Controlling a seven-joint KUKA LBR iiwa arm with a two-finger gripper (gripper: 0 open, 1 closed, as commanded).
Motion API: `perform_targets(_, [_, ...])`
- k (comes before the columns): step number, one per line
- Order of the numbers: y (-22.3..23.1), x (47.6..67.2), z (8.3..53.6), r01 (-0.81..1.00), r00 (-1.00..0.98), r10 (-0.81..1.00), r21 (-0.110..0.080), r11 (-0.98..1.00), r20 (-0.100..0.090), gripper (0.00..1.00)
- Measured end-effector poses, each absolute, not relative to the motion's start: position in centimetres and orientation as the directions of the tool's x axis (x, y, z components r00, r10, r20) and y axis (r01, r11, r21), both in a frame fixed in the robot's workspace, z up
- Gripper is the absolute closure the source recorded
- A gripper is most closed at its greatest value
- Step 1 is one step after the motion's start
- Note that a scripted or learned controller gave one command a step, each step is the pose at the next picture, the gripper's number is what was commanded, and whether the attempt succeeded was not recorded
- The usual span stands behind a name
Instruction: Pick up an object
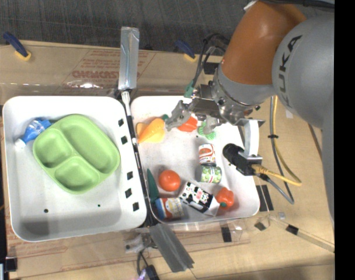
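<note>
Your gripper (192, 118) hangs over right bin (166, 150) near orange fruit (151, 130); claw state: cannot tell

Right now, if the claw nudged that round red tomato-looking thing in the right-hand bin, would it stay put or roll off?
The red ball looks round and smooth, so it would probably roll at a light push. It likely wouldn't go far: the black-and-white carton and the bin wall sit close beside it. Its glossy, curved surface may also slip between two fingers.
</note>
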State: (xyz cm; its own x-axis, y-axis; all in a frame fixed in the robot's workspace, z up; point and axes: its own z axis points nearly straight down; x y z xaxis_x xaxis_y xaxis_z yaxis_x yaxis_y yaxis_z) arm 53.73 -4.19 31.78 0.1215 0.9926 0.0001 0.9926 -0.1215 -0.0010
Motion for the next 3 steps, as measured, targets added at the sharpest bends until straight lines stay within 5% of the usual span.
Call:
perform_targets(1, [-14.4,50.3,19.4,0.966,0.257,0.966,-0.008,-0.257,-0.002,0.00])
perform_targets(2, [-17.6,52.4,9.2,0.980,0.197,0.980,-0.002,-0.197,0.000,0.00])
perform_targets(3, [-20.0,49.8,14.5,0.980,0.199,0.980,-0.002,-0.199,0.000,0.00])
